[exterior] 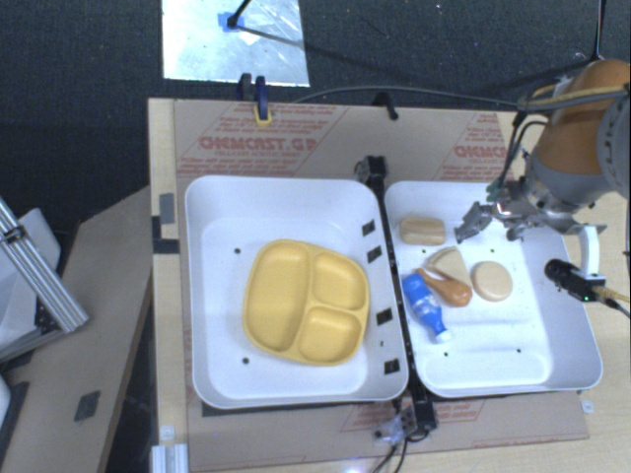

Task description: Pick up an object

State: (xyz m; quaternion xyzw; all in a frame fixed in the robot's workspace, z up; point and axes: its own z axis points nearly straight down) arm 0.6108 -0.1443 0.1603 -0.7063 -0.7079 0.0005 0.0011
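claw (496, 220) is hovering open and holding nothing at right of frame, above the right bin (567, 363), near the tan block (423, 231).

text: "CHEMCAST GP" | red print | on brown board (266, 144) under bins

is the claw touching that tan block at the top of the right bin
Apart. The camera view shows white bin floor between the claw and the tan block; the claw hangs to the block's right.
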